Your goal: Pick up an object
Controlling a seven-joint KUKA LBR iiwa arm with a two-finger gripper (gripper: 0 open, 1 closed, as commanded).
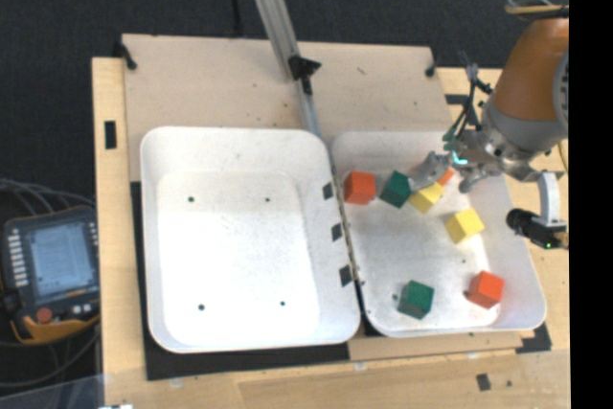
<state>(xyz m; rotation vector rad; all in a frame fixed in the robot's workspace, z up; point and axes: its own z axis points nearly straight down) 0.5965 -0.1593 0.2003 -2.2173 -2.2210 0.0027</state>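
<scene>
- Gripper (434, 171) low over the far part of the right bin (383, 249), toward that bin's right wall, hanging from the grey arm (532, 81) with its orange band.
- How far open: cannot tell, since the wrist hides the tips from above; nothing seen held.
- Nearest cube, a small yellow cube (427, 197), lying on the right bin's floor in its far half, about midway across, right at the gripper's lower edge; touching or just apart, cannot tell.
- Look of it: plain bright yellow, matte, sharp-edged, partly shaded by the gripper.
- Heading: turned askew to the right bin's walls, one corner toward the bin's near-left; about as wide as deep, so equal on both axes.
- Orange sliver (446, 176) beside the gripper, too hidden to name.
- Green cube (396, 190) in the right bin's far half, left of middle, just beside the small yellow cube, also askew.
- Orange cube (360, 188) close to the right bin's left wall, far half.
- Second yellow cube (465, 225) near the right bin's middle, toward its right wall.
- Second green cube (416, 299) near the right bin's near wall, around midway across.
- Red-orange cube (486, 288) by the right bin's near-right corner.
- Left bin (239, 244) directly left of the right bin, rims meeting.
- Bench (220, 81) under and beyond the right bin.
</scene>
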